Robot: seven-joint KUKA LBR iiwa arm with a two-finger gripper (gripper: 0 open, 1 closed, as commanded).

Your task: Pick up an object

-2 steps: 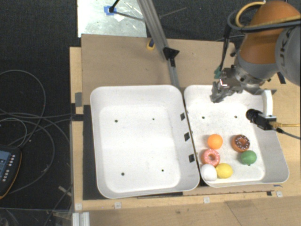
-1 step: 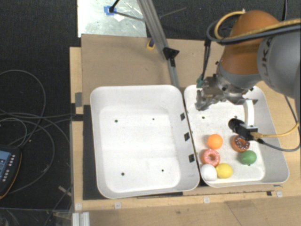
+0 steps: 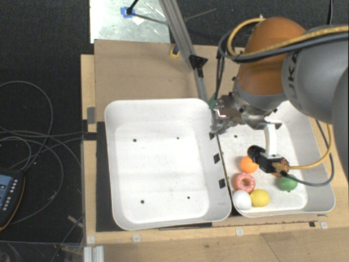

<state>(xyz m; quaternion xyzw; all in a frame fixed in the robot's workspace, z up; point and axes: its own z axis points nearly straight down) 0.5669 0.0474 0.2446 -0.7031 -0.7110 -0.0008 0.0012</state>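
My gripper (image 3: 220,119) hangs over the far left corner of the right bin (image 3: 319,200), close to the rim it shares with the left bin (image 3: 158,165). Several small things lie in the near part of the right bin: an orange ball (image 3: 247,165), a pink frosted donut (image 3: 245,182), a white egg-like thing (image 3: 241,200), a yellow lemon (image 3: 260,197) and a green piece (image 3: 287,184). All of them sit nearer the camera than the gripper and apart from it. The orange wrist and grey arm hide the far part of the right bin.
A slanted metal pole (image 3: 180,29) crosses above the bench behind the bins. Black clips (image 3: 216,158) sit along the rim between the two bins. Cables and a handheld controller (image 3: 8,192) lie on the dark floor to the left.
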